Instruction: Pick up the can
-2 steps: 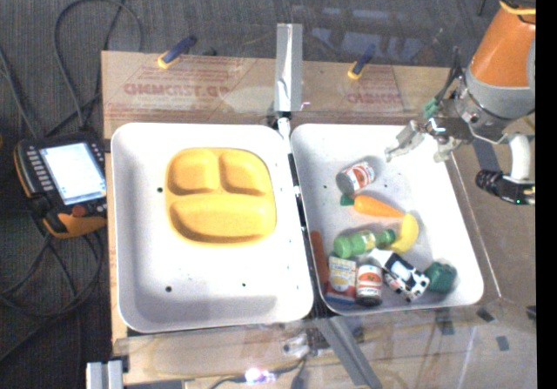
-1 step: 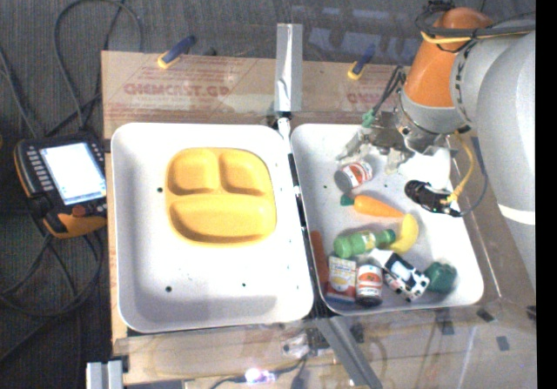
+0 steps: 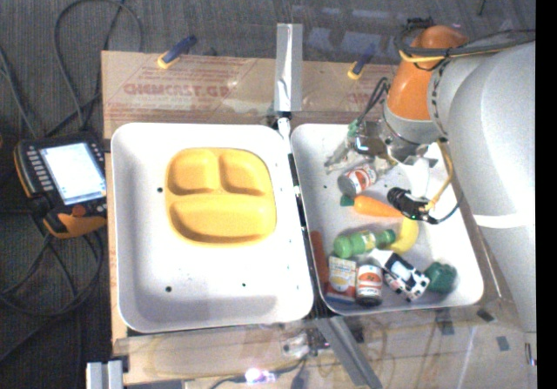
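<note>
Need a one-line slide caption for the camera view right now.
Claw hovers at the can in the right bin, above a carrot; yellow tray in the left bin.

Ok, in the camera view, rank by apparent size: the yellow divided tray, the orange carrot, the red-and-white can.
1. Yellow divided plastic tray, by far the largest.
2. Orange carrot.
3. Red-and-white can, looks slightly smaller than the carrot, though it is close.

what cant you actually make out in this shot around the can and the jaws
- Gripper: in the camera view the wrist above covers it, so open or shut is unreadable.
- Can: too small and blurred to read its label or judge contact.
- Right bin: its far right side is covered by the arm.
</note>
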You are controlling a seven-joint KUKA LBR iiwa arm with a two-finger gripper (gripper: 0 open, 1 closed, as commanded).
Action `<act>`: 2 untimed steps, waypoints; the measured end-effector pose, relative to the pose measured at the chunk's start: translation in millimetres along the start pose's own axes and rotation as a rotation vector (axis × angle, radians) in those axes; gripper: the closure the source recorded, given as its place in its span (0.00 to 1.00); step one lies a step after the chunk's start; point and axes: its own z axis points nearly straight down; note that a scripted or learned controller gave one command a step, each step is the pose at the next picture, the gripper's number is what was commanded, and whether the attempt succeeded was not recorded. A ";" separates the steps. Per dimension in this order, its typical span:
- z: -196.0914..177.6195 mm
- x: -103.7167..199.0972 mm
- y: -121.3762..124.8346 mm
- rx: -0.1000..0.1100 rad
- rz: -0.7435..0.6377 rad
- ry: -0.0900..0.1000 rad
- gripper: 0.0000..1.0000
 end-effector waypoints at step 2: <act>-10.2 -0.3 0.5 0.000 -0.002 -0.003 0.00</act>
